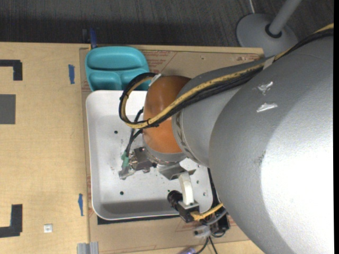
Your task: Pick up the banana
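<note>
White bin [100, 142], claw [127, 168] seemingly low inside

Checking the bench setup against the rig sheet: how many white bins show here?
1: the white bin lies left of centre, under the gripper. The arm covers the right side, so another bin may be hidden there.

A bin [100, 163] sat on the table [42, 142], with a tray [114, 67] lying just behind its far edge and touching it. The arm [254, 142] reached in from the right and hung over the bin's right half, its gripper [127, 165] low above the bin floor near the middle. The table stretched away to the bin's left.
</note>
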`<act>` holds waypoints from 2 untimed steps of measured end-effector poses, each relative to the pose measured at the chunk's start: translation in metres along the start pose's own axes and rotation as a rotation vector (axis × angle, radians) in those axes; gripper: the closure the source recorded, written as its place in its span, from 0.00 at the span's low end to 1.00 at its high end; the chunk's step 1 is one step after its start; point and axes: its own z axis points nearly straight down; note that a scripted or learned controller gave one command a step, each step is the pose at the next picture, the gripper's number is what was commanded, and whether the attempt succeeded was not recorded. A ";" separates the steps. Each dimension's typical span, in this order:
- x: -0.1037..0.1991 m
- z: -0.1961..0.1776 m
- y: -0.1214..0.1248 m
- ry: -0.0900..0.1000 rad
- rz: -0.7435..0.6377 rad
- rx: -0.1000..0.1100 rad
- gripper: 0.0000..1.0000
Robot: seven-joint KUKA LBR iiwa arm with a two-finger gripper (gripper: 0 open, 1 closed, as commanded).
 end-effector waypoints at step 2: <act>0.015 0.059 -0.002 0.018 -0.302 0.004 1.00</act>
